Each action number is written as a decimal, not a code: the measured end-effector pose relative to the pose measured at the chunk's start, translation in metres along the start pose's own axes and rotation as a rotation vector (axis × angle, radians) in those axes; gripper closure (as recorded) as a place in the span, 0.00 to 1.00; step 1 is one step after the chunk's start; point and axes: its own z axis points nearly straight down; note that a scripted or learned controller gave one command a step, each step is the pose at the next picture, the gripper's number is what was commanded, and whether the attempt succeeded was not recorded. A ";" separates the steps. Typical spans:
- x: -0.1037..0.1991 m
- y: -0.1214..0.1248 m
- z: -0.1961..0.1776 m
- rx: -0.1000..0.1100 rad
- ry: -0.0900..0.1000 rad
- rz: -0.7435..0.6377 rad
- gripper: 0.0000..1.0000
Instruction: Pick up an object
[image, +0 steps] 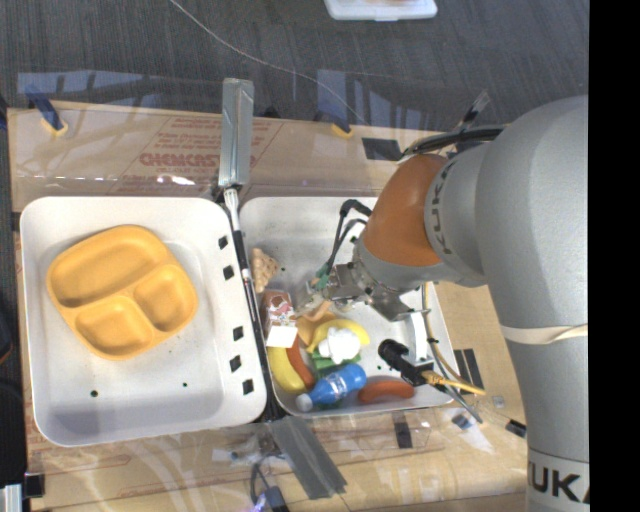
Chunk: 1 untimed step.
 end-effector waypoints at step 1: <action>0.002 0.001 -0.009 0.001 0.001 -0.007 1.00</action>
